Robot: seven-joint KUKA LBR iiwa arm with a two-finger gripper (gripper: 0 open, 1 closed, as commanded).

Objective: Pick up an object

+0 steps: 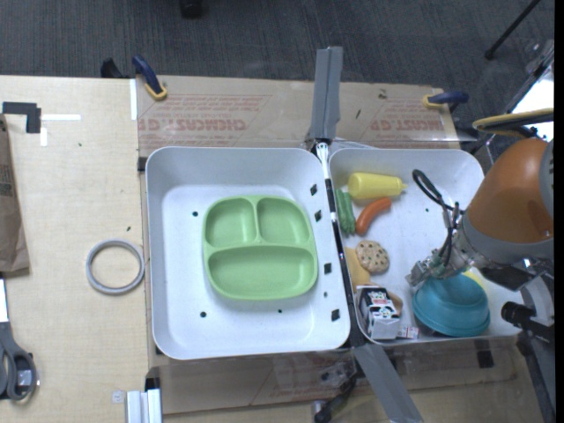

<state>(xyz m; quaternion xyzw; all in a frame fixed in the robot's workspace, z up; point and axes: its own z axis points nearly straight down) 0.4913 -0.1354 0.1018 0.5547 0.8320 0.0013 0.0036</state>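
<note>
The right bin (401, 161) holds a yellow corn-shaped toy (374, 184), an orange carrot-like piece (374, 211) beside a green pod (344, 211), a chocolate-chip cookie (372, 255), a small printed carton (380, 311) and a teal bowl (452, 306). My gripper (429, 270) hangs low in this bin, just above the bowl's left rim and right of the cookie. The arm's grey and orange wrist (514, 203) covers the bin's right side. A black cable loop (429, 189) curves above the gripper.
The left bin (167, 236) carries a light green divided plate (260, 247). On the bench to the left lie a grey ring (115, 265) and scissors (16, 370). A metal divider bar (325, 95) runs between the bins at the back.
</note>
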